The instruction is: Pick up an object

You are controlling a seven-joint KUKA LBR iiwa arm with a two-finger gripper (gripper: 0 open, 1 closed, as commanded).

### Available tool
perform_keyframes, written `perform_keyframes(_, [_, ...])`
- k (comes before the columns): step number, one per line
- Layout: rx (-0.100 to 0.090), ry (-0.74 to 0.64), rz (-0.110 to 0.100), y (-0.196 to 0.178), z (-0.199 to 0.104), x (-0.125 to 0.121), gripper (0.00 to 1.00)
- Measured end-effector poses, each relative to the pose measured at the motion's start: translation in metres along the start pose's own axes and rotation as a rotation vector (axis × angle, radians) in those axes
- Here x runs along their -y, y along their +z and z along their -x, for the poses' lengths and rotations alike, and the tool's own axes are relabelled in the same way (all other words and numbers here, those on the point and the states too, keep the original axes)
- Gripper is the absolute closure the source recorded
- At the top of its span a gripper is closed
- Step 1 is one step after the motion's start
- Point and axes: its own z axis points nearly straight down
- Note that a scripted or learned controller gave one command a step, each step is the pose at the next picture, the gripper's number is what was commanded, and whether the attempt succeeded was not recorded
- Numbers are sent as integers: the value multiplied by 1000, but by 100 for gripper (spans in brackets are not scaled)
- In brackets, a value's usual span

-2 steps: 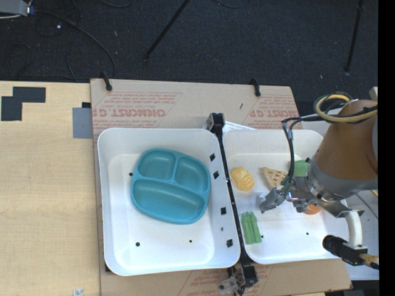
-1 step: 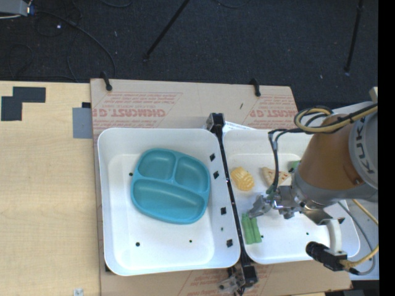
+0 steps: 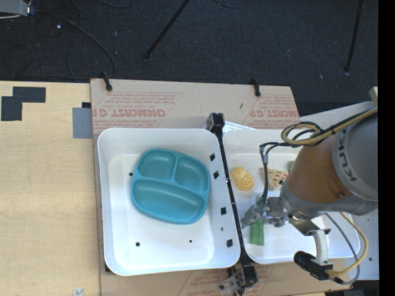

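Note:
In the right bin (image 3: 271, 261) lie a yellow ridged piece (image 3: 242, 179) near the divider, a pale orange-striped object (image 3: 276, 177) partly hidden by the arm, and a green object (image 3: 257, 232) toward the front. My gripper (image 3: 257, 216) is low in this bin, just above the green object, with its metal fingers (image 3: 252, 215) pointing left toward the divider. The arm's orange band and grey body cover much of the bin's right side. Nothing can be made out between the fingers.
The left bin (image 3: 117, 239) holds a teal divided plate (image 3: 171, 185). A black divider (image 3: 225, 190) runs between the two bins. Cardboard (image 3: 160, 106) lies under both bins, and cables loop beside the arm (image 3: 321, 177).

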Motion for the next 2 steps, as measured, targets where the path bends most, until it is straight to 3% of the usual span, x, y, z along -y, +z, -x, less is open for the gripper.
perform_keyframes(1, [0,5,0,-12,1,0,100])
perform_keyframes(2, [2,3,8,-59,11,1,100])
